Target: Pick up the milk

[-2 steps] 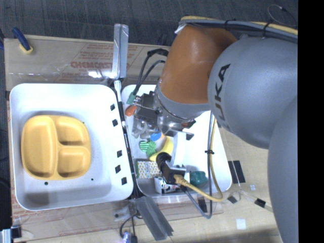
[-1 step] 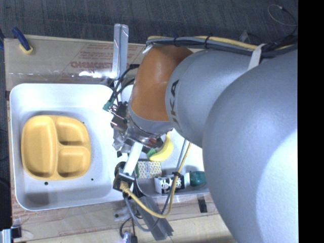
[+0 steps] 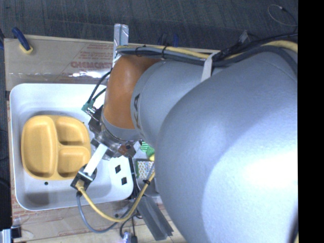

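Wrist [image 3: 115, 134] hangs low at the bins' shared wall, presumably reaching for the milk [image 3: 146, 149] — we take it to be the green-printed carton peeking out beside where the jaws must be. The arm [image 3: 212, 135] hides the jaws; we cannot tell their state. Yellow tray [image 3: 53, 146] lies left of them, uninvolved.

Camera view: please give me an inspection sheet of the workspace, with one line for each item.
Surface: white left bin standing on a cardboard sheet.
Job's things: white box with black squares, perhaps the milk, in the left bin near its right wall.
Clutter: yellow compartment tray in the left bin; green items half hidden under the arm.
Grippers: gripper low over the left bin, between the tray and the box; open or shut cannot be told.
Cables: yellow cable along the arm.
Surroundings: dark carpet; blue clamp at the cardboard's corner.
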{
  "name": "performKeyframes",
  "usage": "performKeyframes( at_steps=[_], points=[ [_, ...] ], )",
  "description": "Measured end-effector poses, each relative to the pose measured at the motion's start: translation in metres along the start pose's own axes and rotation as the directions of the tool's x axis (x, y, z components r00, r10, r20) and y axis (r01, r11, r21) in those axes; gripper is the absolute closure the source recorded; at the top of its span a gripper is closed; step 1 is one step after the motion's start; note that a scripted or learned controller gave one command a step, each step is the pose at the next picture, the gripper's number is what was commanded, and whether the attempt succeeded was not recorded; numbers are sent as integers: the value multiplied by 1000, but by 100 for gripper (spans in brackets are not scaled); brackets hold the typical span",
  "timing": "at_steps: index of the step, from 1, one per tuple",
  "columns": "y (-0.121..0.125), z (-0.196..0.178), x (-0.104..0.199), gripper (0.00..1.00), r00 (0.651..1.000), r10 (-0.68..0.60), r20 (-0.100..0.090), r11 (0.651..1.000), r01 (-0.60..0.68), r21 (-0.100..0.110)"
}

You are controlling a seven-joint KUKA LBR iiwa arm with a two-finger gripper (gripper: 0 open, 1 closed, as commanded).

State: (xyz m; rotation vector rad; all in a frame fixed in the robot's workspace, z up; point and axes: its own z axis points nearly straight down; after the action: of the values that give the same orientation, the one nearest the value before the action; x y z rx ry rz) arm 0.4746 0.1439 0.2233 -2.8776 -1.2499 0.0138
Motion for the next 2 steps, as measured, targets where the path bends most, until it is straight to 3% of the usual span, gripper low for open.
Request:
performKeyframes(
  at_steps=[1,2],
  points=[
    [-1,-9,0,100,1000,-8,4,1000,8,4],
    [79,33,-35,100,1000,-3,0,1000,3,-2]
  ],
)
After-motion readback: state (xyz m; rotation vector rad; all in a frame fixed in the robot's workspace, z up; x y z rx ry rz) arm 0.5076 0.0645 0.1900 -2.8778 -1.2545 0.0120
